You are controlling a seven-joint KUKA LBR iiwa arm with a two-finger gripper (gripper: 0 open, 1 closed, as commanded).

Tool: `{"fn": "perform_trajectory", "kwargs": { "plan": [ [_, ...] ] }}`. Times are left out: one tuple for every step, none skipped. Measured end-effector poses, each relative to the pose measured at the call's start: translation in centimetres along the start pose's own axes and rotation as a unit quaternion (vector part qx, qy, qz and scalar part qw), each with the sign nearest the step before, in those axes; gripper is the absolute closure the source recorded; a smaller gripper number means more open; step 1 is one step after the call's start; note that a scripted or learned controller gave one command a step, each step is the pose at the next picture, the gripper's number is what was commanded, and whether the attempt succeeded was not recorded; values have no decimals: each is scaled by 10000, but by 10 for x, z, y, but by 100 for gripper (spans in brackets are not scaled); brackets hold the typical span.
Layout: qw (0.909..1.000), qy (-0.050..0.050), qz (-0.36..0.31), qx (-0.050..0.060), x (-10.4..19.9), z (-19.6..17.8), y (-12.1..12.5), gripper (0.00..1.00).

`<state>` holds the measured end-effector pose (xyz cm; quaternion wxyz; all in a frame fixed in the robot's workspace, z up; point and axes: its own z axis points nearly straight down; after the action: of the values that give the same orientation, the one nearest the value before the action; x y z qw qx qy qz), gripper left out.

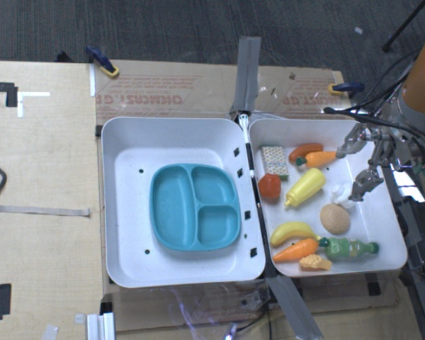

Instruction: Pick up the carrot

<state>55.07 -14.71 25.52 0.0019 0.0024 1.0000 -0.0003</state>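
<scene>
Reaching in from the right, the end effector [359,165] is seen spread open above the right bin [392,222], gripping nothing. The carrot [295,250] is found near that bin's front edge, just below the banana [292,231] and touching the green bottle [349,247]. A second carrot [319,159] is seen toward the back, near the fingers. A teal divided plate [196,207] is held in the left bin [120,190].

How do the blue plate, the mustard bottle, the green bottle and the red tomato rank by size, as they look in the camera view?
Largest to smallest:
1. blue plate, by far
2. mustard bottle and green bottle: they look about alike, so I do not rank them
3. red tomato
</scene>
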Motion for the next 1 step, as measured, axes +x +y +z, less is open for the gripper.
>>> {"fn": "perform_trajectory", "kwargs": {
  "plan": [
    [9992, 9, -398, -2, 72, 66, 44, 0]
  ]
}}
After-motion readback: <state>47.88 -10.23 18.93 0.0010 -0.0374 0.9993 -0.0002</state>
